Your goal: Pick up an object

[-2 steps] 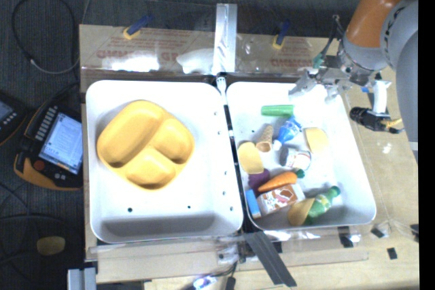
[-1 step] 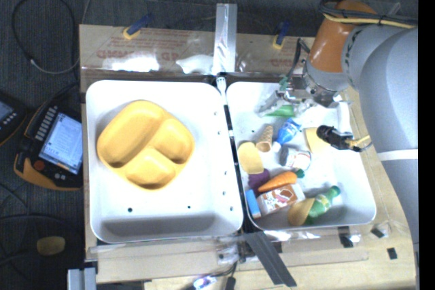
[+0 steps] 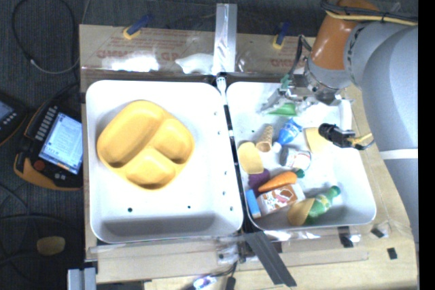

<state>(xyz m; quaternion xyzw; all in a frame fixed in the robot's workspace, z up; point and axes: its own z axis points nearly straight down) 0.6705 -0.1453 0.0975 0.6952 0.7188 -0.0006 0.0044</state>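
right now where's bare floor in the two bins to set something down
Left bin: a bare strip along the near wall below the big yellow bread-shaped lump, and narrow margins beside it. Right bin: crowded; the carrot, green bottle and blue item leave a small patch at the far left corner and one right of the carrot. The gripper sits at its far edge.

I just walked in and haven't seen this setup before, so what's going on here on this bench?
A grey robot arm with an orange band reaches in from the right, its gripper low over the far end of the right bin, close to a green item. That bin holds a jumble of small toy foods, including a carrot, a green bottle, an ice cream cone and a small carton. The left bin holds one big yellow lumpy object. Nothing looks lifted yet.
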